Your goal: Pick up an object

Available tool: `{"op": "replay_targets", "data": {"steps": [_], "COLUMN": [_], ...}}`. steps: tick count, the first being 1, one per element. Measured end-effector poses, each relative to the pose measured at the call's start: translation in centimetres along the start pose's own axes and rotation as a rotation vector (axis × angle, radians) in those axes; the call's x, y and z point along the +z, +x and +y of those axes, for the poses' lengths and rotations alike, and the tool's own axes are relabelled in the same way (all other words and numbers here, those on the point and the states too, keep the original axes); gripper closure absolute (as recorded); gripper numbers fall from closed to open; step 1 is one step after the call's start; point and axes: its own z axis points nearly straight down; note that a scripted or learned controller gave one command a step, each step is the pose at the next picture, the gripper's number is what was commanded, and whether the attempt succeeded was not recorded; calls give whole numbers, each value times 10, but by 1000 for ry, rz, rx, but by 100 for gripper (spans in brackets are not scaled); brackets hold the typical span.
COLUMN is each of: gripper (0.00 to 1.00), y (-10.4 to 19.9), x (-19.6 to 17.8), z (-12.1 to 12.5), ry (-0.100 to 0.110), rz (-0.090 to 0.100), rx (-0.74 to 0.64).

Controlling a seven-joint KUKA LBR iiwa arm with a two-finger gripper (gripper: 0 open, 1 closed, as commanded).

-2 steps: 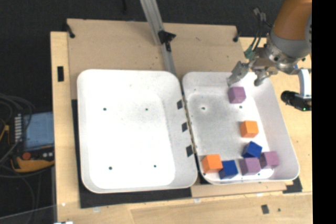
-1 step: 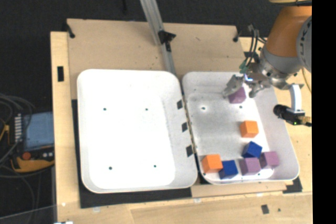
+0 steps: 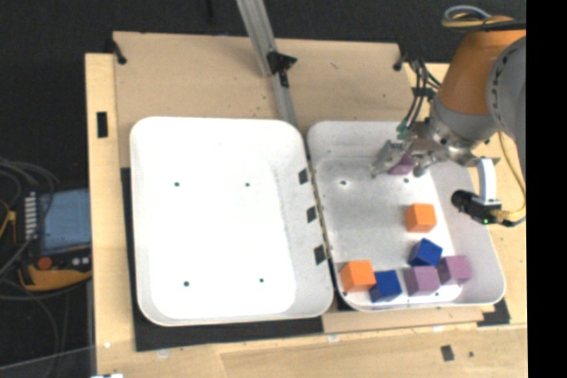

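My gripper [image 3: 400,162] is low over the far part of the right bin [image 3: 354,164], reaching in from the right. A small purple block [image 3: 405,165] shows right at the gripper, partly hidden by it; whether it is held I cannot tell. Other blocks lie nearer the front of the same bin: an orange block [image 3: 421,217], a blue block [image 3: 426,252], a purple block [image 3: 458,268], a second purple block [image 3: 423,280], a second blue block [image 3: 386,285] and a second orange block [image 3: 358,275].
The left bin [image 3: 221,217] sits beside the right one, their rims meeting at the middle. A slanted metal rail [image 3: 257,22] rises behind the bins. A cable and black connector [image 3: 478,206] hang off the arm over the right bin's edge.
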Motion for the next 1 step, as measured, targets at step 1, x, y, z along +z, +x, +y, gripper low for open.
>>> {"op": "replay_targets", "data": {"steps": [1], "gripper": [100], "y": [-1], "x": [-15], "z": [2], "ry": [-9], "rz": [0], "rx": [2]}}
